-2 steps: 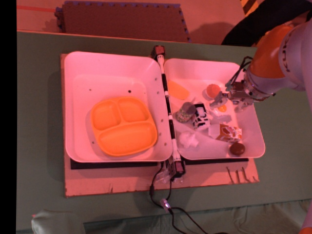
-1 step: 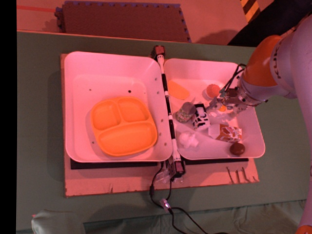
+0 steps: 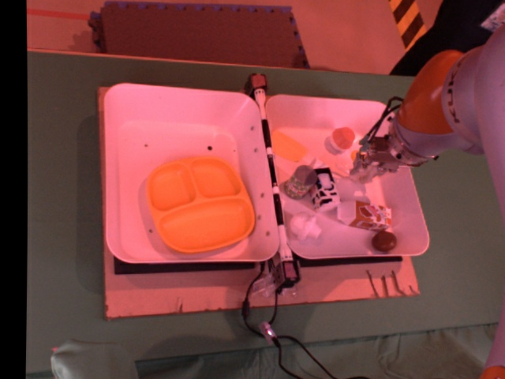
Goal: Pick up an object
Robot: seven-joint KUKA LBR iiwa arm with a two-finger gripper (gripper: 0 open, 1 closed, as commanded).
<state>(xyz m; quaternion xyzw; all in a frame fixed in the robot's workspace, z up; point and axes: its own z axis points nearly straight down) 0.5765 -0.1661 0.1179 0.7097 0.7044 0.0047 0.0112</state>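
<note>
Left bin (image 3: 126, 109): held a divided plate (image 3: 200, 204), toward its near side.
Right bin (image 3: 410, 212): held a cup (image 3: 301, 181) near its left wall, a carton (image 3: 369, 215) and a round lump (image 3: 384, 241) at the near right.
Gripper (image 3: 369, 164): over the right bin's right part.

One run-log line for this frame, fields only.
arm: over right bin | gripper: low, near small bottle | grasp: none visible | left bin: orange plate
</note>
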